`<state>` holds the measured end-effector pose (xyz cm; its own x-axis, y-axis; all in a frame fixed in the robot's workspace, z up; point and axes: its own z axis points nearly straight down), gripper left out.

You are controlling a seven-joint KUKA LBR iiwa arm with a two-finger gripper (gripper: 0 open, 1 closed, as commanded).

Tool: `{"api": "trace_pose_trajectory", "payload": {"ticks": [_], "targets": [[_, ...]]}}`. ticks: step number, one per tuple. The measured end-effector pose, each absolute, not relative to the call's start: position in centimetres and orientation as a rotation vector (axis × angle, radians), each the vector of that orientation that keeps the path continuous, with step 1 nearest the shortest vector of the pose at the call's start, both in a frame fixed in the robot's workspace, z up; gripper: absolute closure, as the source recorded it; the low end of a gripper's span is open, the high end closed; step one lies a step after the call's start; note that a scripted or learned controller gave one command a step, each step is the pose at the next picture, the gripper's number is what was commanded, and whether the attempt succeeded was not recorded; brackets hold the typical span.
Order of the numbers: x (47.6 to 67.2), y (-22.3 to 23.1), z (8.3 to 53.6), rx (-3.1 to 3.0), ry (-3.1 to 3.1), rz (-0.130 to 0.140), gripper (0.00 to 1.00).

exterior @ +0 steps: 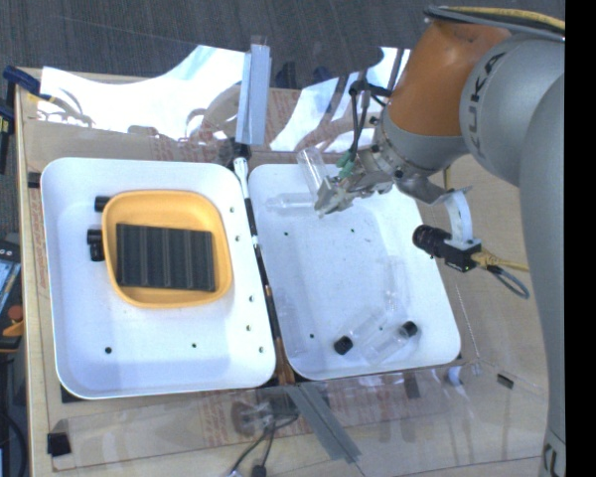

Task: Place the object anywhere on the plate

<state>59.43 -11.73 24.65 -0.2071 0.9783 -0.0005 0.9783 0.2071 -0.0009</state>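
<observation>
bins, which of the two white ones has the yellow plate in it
The left bin holds the yellow plate, which has a dark ribbed insert. The right bin, where the gripper hovers, has only small clear and black pieces near its front edge.

Plate (167, 249): yellow, rounded-rectangular, dark ribbed centre, flat in left bin; clear plastic objects (385, 331) with black caps lie in right bin's near corner.

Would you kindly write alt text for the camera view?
A grey arm reaches from the right, its gripper over the right bin's far edge. The left bin holds a yellow plate bearing a dark ridged block; small clear objects lie in the right bin.
</observation>
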Motion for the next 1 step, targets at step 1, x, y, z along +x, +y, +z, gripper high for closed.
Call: {"api": "trace_pose_trajectory", "payload": {"ticks": [1], "targets": [[59.44,-11.74,24.67,-1.978,-2.441,0.002,0.0]]}}
